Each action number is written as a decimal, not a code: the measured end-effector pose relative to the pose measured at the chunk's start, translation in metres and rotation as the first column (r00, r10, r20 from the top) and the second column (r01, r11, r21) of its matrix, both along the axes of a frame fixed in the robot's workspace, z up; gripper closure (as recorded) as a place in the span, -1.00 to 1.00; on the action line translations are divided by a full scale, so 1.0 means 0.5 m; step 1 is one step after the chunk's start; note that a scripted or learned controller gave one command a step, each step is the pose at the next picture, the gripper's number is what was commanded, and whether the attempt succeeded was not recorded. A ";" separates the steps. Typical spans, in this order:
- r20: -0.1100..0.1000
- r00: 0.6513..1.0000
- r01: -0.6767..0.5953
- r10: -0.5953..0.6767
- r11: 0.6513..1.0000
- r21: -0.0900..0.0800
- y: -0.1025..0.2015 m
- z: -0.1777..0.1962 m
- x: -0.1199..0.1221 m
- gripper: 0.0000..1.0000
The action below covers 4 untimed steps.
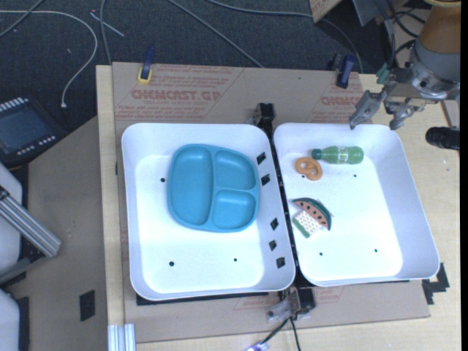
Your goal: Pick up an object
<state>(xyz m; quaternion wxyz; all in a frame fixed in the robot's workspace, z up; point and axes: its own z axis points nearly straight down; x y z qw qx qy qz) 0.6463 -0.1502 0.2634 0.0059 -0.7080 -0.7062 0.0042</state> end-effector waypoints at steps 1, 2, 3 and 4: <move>0.014 1.000 -0.003 0.003 1.000 -0.002 0.001 0.017 0.004 -1.00; 0.008 1.000 -0.001 0.001 1.000 -0.001 -0.019 -0.085 0.003 -1.00; 0.007 1.000 -0.002 0.002 1.000 0.000 -0.001 -0.188 -0.009 -1.00; 0.008 1.000 -0.002 0.002 1.000 -0.001 -0.012 -0.301 -0.025 -1.00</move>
